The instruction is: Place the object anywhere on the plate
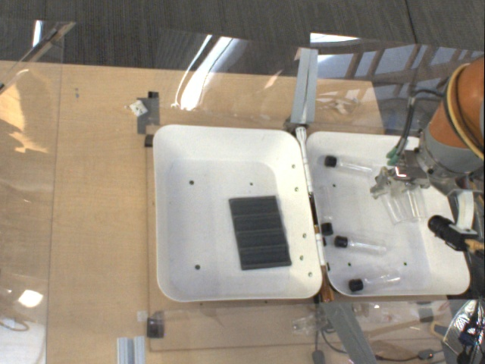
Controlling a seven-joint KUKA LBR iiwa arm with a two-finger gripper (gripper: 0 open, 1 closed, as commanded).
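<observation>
A dark grey ribbed plate point(260, 232) lies flat in the middle of the left bin point(174, 203). Three clear tubes with black caps lie in the right bin point(447, 283): one at the upper left point(345, 164), one at the lower middle point(360, 244), one near the front edge point(371, 281). My gripper point(402, 198) hangs over the upper right part of the right bin, to the right of the upper tube and apart from it. I see no tube caught in it.
A small black piece point(326, 228) sits at the right bin's left wall. The ridge point(309, 203) between the bins runs top to bottom. The arm's grey and orange body point(462, 120) covers the right bin's far right corner.
</observation>
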